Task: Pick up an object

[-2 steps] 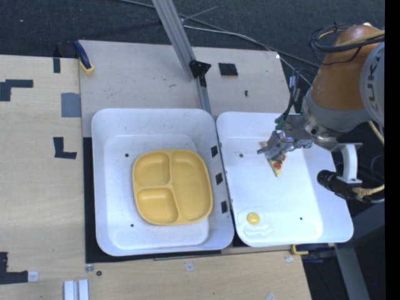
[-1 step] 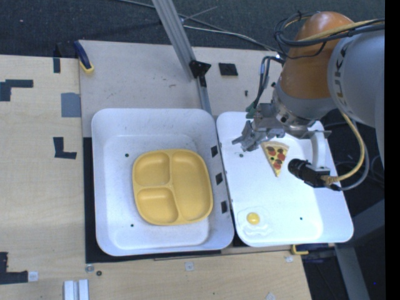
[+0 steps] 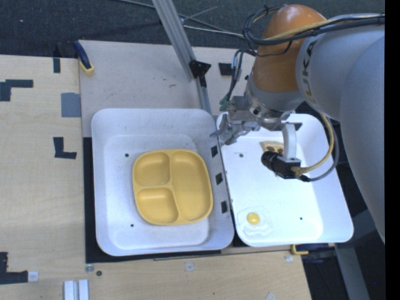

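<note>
Claw [image 3: 226, 132] over right bin's [image 3: 325, 230] corner

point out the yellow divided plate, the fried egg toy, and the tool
yellow plastic three-compartment plate [image 3: 172, 187], camera view, central divider ridge.
white fried egg toy with yellow yolk [image 3: 253, 219], camera view, on the yolk.
tool [image 3: 226, 132], camera view, metal fingertip end at the right bin's top-left corner.

A toy fried egg [image 3: 253, 220] lies flat near the right bin's [image 3: 312, 230] front edge.
</note>
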`<state>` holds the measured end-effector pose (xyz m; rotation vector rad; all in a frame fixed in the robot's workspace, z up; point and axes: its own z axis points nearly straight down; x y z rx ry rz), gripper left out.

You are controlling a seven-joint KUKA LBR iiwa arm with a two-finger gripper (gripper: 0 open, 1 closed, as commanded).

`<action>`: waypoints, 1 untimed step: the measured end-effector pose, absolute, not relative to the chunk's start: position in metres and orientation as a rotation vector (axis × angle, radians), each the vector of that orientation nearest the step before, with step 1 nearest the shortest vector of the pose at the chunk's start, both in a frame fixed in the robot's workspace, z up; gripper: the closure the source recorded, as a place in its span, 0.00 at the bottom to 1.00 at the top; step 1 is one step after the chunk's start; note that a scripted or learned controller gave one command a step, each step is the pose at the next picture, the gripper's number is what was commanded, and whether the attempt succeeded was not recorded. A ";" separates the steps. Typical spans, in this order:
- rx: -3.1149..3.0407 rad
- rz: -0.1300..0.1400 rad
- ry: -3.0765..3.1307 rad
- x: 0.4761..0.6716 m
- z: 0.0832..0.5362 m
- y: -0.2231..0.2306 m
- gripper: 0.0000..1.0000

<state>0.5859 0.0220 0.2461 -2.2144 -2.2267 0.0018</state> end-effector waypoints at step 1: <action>-2.213 -0.001 -2.228 0.606 0.249 0.076 1.00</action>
